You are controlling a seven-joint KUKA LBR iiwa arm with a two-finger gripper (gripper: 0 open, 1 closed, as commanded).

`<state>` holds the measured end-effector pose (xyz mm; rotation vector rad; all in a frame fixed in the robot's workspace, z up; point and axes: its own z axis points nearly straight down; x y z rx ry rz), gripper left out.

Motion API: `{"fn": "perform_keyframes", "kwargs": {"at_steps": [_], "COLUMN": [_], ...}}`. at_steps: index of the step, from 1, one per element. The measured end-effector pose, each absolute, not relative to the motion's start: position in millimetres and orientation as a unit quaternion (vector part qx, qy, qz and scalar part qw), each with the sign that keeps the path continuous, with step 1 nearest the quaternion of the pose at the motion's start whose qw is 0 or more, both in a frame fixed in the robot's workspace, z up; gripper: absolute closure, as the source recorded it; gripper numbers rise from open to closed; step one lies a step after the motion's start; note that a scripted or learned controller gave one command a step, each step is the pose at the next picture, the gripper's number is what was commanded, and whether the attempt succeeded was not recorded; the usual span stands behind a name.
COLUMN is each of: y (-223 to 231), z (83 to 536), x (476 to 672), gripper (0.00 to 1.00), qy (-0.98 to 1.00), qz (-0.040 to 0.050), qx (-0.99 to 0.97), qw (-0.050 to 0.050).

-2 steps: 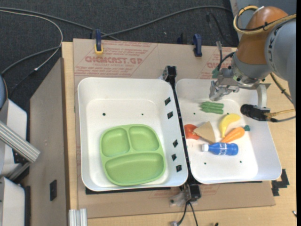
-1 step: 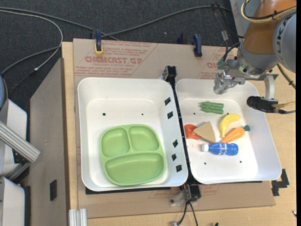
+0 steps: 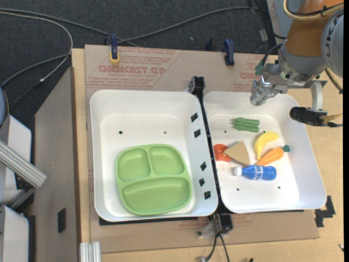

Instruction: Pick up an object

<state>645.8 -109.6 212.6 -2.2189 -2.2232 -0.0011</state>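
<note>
While gripper point(image 3: 262, 95) hovers, green beans point(image 3: 245, 125) below-left

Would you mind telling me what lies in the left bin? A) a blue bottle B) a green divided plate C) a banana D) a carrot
B: the green divided plate lies in the left bin, while the blue bottle, banana and carrot lie in the right bin.

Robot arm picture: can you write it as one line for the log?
gripper: above right bin's far edge, holding nothing | right bin: banana, carrot, bottle, green beans | left bin: green plate
</note>
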Motion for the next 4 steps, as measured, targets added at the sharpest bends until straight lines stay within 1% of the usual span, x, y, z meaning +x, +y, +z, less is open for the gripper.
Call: {"fn": "perform_keyframes", "kwargs": {"at_steps": [1, 2, 3, 4], "y": [-65, -23, 16, 70], "z": [224, 228, 228, 222], "x": [618.0, 579.8, 560.8, 531.5], "gripper": [1.0, 1.0, 1.0, 1.0], "qy": [-0.709, -0.709, -0.708, -0.709], "qz": [0.0013, 0.0021, 0.0019, 0.0027], "qx": [-0.705, -0.706, -0.706, -0.705], "qw": [0.003, 0.004, 0.003, 0.003]}}
